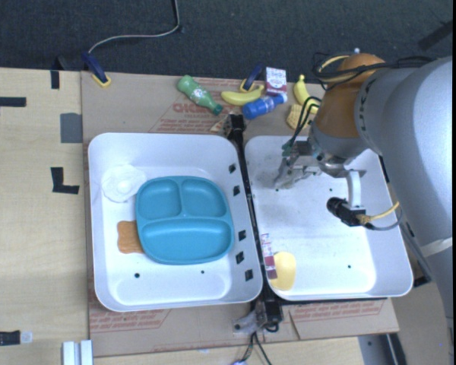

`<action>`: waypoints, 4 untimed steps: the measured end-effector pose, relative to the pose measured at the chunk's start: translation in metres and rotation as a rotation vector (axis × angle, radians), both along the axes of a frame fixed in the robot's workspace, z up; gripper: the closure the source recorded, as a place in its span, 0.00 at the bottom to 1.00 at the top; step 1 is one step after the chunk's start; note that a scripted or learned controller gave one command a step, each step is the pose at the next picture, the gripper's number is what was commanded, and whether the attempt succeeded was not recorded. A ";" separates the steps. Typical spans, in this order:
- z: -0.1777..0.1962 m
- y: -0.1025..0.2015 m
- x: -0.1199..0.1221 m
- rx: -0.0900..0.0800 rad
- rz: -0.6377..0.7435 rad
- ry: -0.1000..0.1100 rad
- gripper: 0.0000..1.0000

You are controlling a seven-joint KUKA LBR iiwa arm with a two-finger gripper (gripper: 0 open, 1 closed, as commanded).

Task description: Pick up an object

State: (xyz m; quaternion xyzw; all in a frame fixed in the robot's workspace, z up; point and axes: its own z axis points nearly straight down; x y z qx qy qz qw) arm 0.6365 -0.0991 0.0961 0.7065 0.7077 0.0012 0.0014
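Note:
My gripper (287, 179) hangs low over the upper left part of the right bin (365, 280), its fingers slightly open with nothing between them. A yellow lemon-like object (284, 269) lies in that bin's lower left corner, well below the gripper. Beside it, against the divider, sits a small pink packet (268, 255). The left bin (106, 280) holds a blue divided plate (185, 220), a clear cup (121, 183) at its upper left and a tan flat piece (127, 237) half tucked under the plate's left edge.
Behind the bins on the cardboard lie a green bottle (198, 94), a banana (242, 96), a blue bottle (260, 107), a small box (276, 77) and a yellow toy (300, 90). The arm's grey body (418, 143) covers the right bin's right side.

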 end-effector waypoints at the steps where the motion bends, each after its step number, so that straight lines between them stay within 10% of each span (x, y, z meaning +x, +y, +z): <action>1: 0.114 -0.045 0.004 -0.003 -0.002 0.000 1.00; 2: 0.112 -0.045 0.003 -0.001 -0.002 0.005 0.00; 3: -0.004 -0.021 -0.029 0.001 -0.001 0.006 0.00; 4: -0.010 -0.023 0.033 -0.001 0.000 0.000 0.00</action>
